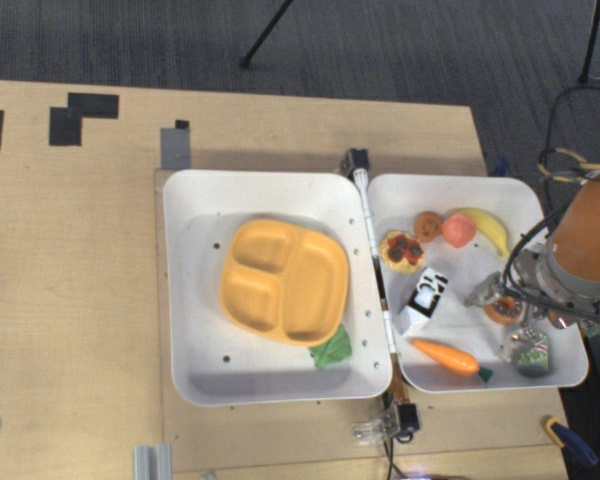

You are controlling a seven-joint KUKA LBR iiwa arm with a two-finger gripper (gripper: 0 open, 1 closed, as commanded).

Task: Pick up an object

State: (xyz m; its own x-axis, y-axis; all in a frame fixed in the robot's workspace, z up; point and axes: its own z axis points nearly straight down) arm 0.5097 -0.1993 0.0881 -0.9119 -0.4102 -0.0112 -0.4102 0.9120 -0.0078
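Observation:
The right bin [555, 373] holds a carrot [445, 356], a black-and-white bottle [425, 298], a small fruit tart [402, 251], a brown round piece [429, 226], a pink ball [459, 230] and a banana [491, 230]. My gripper [515, 306] hangs low over the bin's right side, under the orange-banded wrist [590, 233]. A small orange-brown object [500, 311] lies right at the gripper's left. A grey-green object [531, 352] sits just below it.
The left bin [195, 268] carries a yellow divided plate [283, 280] with a green leafy piece [332, 349] at its lower right edge. A divider rail [373, 258] runs between the bins. Cables loop at the far right.

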